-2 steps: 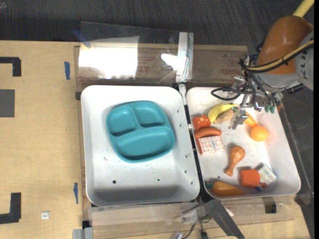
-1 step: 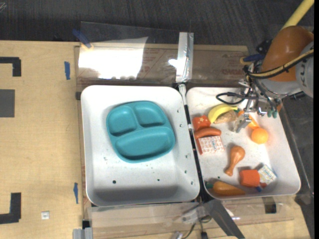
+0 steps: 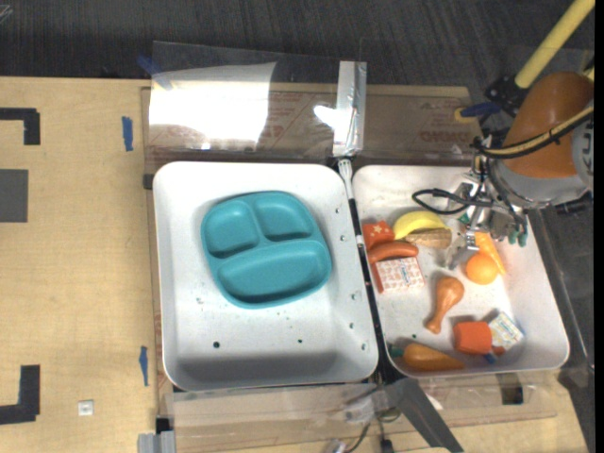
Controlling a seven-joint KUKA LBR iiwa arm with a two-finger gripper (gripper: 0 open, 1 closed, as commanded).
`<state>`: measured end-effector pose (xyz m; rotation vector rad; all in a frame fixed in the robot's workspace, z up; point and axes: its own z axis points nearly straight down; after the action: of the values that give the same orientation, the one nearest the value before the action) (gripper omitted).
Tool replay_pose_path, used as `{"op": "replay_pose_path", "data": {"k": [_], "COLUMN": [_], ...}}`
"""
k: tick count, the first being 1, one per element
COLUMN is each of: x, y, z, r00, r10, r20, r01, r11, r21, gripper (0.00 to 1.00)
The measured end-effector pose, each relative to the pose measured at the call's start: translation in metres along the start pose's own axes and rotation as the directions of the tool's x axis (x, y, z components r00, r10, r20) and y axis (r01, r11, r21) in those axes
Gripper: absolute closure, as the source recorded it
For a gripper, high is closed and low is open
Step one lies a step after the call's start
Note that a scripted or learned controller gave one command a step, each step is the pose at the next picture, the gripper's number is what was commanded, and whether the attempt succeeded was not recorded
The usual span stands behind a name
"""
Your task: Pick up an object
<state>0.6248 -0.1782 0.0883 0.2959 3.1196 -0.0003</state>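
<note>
we note a tan bench carrying two white bins; dark carpet lies beyond at 12 o'clock. the left bin holds one teal divided plate, with bare margin on all sides. the right bin holds the toy food: one banana, one drumstick, one orange, two carrots, crowded together. the gripper sits at the bin's 1 o'clock corner, just above the carrot; we cannot tell its opening or hold.
</note>
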Motion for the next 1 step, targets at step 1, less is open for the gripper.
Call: {"op": "replay_pose_path", "data": {"k": [1], "x": [0.0432], "y": [-0.0124], "z": [-0.0009], "r00": [0.983], "r10": [0.185], "r20": [0.001], "r01": [-0.185], "r11": [0.983], "r21": [0.000], "gripper": [0.00]}}
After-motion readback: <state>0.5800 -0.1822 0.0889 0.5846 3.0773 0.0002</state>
